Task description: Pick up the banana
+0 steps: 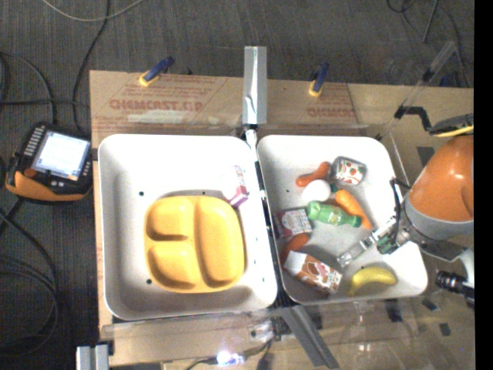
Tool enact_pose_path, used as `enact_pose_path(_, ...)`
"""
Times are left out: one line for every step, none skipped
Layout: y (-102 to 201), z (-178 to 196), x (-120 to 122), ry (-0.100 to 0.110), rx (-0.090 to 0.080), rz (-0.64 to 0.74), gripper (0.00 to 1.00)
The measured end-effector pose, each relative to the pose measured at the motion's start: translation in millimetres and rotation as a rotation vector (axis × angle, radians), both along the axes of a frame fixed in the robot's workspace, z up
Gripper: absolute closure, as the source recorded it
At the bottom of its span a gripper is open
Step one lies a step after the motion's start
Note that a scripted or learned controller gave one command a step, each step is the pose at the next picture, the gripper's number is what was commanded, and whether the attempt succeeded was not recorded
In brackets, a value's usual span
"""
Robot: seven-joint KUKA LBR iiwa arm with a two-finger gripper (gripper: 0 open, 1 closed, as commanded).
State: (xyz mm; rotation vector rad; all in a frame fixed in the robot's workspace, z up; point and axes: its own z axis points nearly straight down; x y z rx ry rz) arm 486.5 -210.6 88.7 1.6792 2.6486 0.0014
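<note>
- We count two shallow white bins: left bin [108, 206], right bin [377, 149], touching along the centre of the frame.
- Left bin: one yellow three-compartment plastic tray [196, 241]; one small pink-and-white packet [239, 195] just beside its upper right corner.
- Right bin: one yellow banana [372, 278] at lower right, lying flat near the front wall.
- Also there: one green bottle [333, 215], one orange carrot [349, 202], one white egg-shaped ball [315, 190], one red-and-white carton [312, 272], a few more small packs.
- Two-finger gripper [362, 249] at the right, just above the banana; we cannot tell open or closed, nothing seen held.
</note>
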Motion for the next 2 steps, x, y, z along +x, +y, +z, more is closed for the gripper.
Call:
enact_pose_path(17.6, 95.2, -0.9, 0.008, 0.006, 0.123, 0.0)
enact_pose_path(2.3, -0.6, 0.4, 0.001, 0.0, 0.318, 0.0)
